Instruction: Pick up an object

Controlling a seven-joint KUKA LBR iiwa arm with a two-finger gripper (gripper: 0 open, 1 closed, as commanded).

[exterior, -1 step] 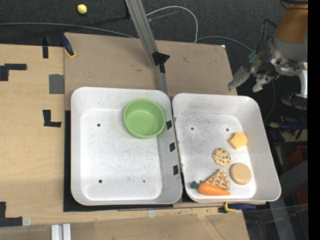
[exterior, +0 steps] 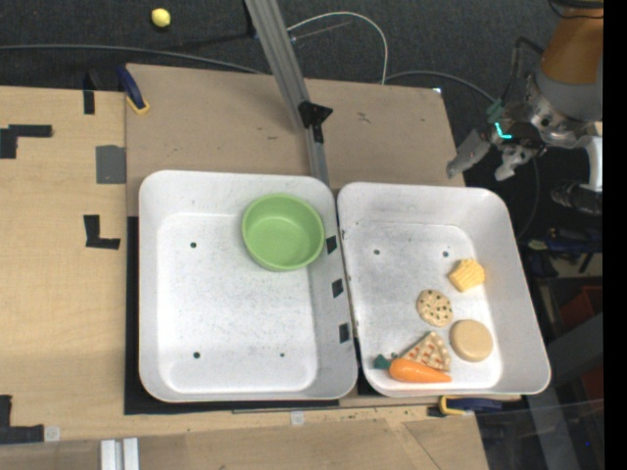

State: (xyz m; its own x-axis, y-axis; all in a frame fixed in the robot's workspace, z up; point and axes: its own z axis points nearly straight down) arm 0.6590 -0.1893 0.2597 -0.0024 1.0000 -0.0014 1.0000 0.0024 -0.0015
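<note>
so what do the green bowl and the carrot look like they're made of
Green bowl: probably plastic, matte to satin; the sign is its even, flat light-green colour and smooth rounded rim with no sharp glints.

Carrot: looks like a moulded plastic toy; uniform bright orange body with a small green top, smooth and slightly shiny. At this size rubber or foam cannot be ruled out.

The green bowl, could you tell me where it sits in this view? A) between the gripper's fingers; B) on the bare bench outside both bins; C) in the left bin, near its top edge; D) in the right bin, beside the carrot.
C: the green bowl rests inside the left bin, close to its upper rim.
</note>
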